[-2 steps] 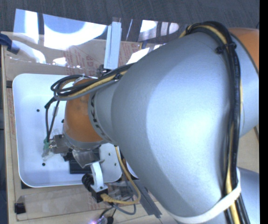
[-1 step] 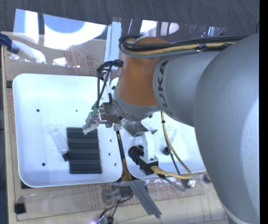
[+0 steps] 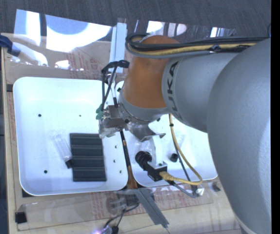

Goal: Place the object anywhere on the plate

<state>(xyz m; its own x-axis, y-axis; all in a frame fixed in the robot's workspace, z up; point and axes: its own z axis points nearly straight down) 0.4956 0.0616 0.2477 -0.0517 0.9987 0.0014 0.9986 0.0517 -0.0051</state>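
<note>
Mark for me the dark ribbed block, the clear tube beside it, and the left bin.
dark ribbed block (image 3: pixel 88 157), camera view, middle of its ridged top.
clear tube (image 3: pixel 62 146), camera view, midway along its body.
left bin (image 3: pixel 30 96), camera view, bare floor of the bin.

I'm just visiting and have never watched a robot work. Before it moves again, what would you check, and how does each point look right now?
1. Where is the object to pick? A small clear object lies in the left bin, beside a dark ribbed block: ok.
2. Where is the plate? Cannot tell; the dark ribbed block may serve as one.
3. Where is the arm? It hangs over the divide between the two bins: ok.
4. Is the claw holding anything? Cannot tell; the arm hides it.
5. Is the object clear of the arm? It lies apart, to its left in the view: ok.
6. Is the right bin free? Cannot tell, mostly covered.
</note>
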